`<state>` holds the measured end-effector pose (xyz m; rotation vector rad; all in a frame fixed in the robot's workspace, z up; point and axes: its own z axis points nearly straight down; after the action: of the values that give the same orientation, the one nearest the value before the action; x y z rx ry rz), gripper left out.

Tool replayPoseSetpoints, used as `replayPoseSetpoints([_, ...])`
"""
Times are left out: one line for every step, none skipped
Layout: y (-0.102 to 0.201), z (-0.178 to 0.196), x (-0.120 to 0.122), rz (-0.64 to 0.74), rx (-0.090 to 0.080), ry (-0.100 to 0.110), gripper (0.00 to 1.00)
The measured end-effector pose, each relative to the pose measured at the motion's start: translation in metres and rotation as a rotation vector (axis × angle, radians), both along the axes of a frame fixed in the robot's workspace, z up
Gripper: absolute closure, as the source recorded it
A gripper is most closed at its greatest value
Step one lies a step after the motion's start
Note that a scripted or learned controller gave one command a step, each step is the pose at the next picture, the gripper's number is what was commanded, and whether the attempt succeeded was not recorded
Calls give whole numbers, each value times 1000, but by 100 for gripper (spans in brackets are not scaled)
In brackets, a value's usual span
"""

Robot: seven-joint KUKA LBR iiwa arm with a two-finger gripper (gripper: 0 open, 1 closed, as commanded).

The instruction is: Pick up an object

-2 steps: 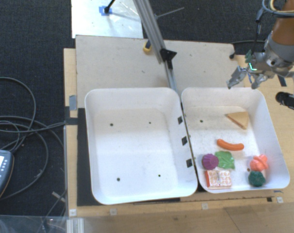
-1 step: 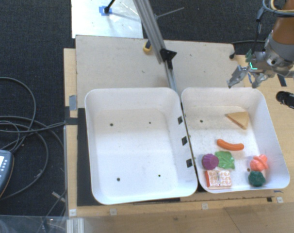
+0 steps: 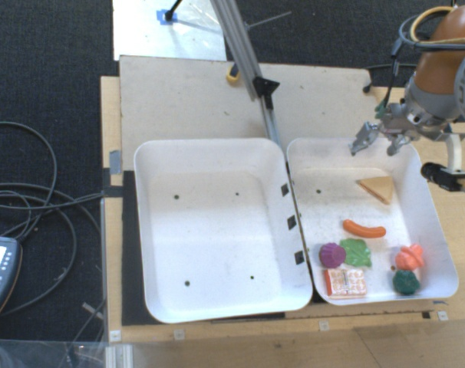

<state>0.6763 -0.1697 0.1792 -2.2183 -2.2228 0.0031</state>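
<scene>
The gripper (image 3: 378,139) hangs above the far rim of the right bin (image 3: 428,194), its two fingers spread apart with nothing between them. The objects to pick lie in this bin: a tan wedge (image 3: 377,188) nearest the gripper, then an orange sausage (image 3: 364,229), a purple piece (image 3: 331,254), a green leafy piece (image 3: 357,251), a pink box (image 3: 345,283), an orange toy (image 3: 408,257) and a dark green ball (image 3: 406,282). They look like small, smooth plastic toys. The flat wedge may slip from the fingers, and the crowded pieces near the front wall may block a clean grasp.
</scene>
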Motion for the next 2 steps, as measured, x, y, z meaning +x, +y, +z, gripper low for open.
replayPoseSetpoints([3, -63, -1, 3, 1, 1, 0])
replayPoseSetpoints([4, -89, 0, 4, 0, -2, 0])
